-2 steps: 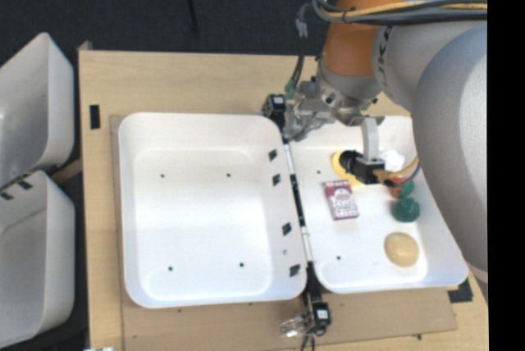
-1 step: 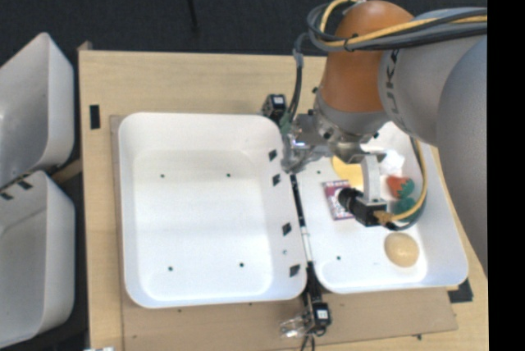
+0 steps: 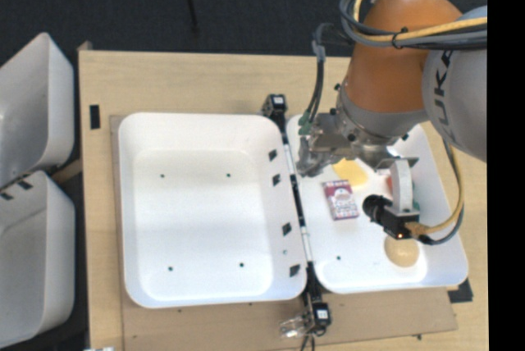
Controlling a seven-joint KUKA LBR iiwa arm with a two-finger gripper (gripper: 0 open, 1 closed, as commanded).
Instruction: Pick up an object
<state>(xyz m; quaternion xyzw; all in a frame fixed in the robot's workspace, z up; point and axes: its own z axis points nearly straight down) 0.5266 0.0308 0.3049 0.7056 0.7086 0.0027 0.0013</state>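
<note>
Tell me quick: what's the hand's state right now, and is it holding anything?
Hand: cannot be told; it sits low at the right bin's left edge, with nothing visibly held.

Arm point(image 3: 394, 70) over right bin's point(image 3: 439, 259) small objects point(image 3: 341, 199)

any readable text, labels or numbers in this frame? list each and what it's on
"UK": large dark letters on the grey arm housing at the right edge, cut off by the frame, so part of a longer word.
Small purple and white rectangular packet in the right white bin: has print on its face, too small and blurred to read.
Nothing else legible.
</note>
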